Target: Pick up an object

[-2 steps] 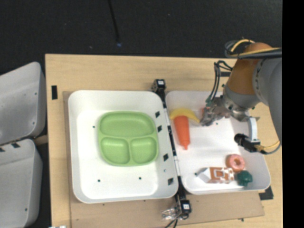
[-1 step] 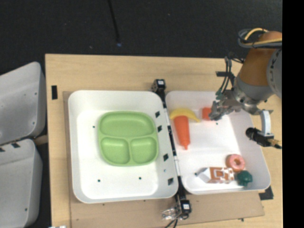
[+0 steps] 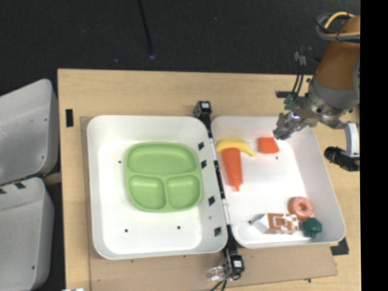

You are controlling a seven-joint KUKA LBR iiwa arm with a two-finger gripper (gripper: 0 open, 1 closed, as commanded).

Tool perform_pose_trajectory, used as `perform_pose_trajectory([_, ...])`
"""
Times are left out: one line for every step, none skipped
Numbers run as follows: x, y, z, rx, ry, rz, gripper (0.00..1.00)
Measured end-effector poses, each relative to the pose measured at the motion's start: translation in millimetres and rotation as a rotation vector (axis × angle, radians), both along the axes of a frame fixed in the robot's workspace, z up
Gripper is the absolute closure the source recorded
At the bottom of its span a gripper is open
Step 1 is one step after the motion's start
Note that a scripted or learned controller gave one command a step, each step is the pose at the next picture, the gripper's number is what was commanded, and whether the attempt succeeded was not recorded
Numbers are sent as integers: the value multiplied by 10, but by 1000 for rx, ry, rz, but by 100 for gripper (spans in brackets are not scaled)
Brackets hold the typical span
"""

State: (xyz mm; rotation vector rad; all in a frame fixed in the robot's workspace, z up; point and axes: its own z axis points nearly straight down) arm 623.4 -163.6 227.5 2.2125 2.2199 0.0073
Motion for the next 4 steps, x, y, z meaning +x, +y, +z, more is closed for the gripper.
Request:
perform_pose_trajectory([14, -14, 547, 0, 1, 0, 100])
perform_pose_trajectory([12, 507, 600, 2, 8, 3, 100])
perform_pose_trajectory([3, 1100, 581, 2, 11, 2, 100])
perform_pose_trajectory([-119, 1626, 456, 2, 9, 2, 100])
